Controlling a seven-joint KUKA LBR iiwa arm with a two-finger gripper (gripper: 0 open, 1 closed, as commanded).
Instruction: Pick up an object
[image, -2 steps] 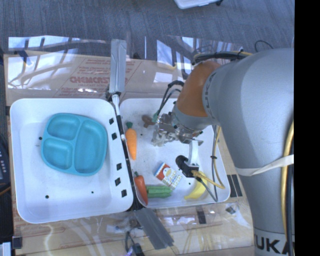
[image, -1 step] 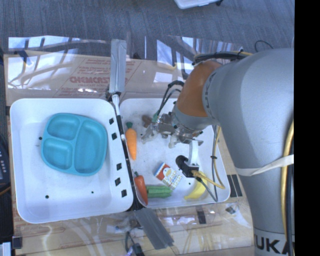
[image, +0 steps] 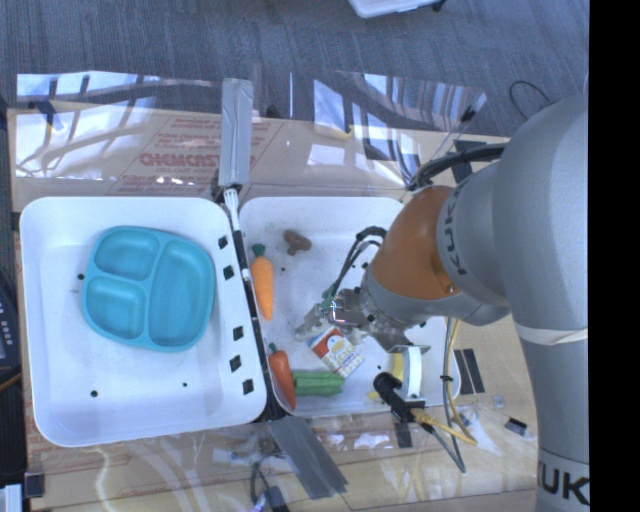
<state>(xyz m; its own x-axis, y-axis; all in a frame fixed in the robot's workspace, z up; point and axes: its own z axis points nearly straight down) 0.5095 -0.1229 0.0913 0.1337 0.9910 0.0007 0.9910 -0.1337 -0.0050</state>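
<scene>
One gripper (image: 322, 318), its grip state impossible to tell, hangs low in the right bin (image: 330, 215) just above a small carton (image: 338, 352), beside the carrot (image: 263, 286).

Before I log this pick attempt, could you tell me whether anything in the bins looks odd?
Nothing looks damaged or spilled. The blue divided plate sits slightly askew in the left bin; the carrot and other toy foods lie loose in the right bin.

blue divided plate (image: 149, 288) (left bin (image: 40, 330))
</scene>
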